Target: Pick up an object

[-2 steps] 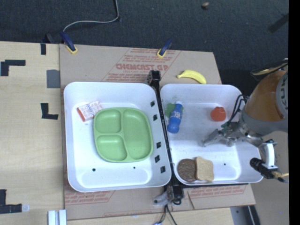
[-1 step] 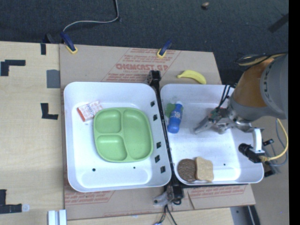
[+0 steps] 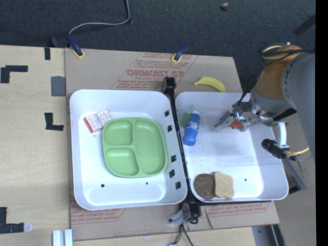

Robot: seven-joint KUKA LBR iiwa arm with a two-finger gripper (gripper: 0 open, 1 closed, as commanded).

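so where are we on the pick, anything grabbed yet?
Done: nothing looks lifted. The blue bottle lies at the right bin's left wall, and the brown and tan pieces sit at its near edge. In hand: the pincer is over the right bin's far side, with nothing visible between its fingers. Left: close on an object and lift it. The green divided plate and a small packet sit in the left bin.

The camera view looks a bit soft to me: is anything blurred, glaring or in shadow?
Camera view: lighting is even, shadows faint; the white bins look bright, nearly washed out; the gripper is slightly blurred; the blue bottle and green plate read clearly, fine detail soft.
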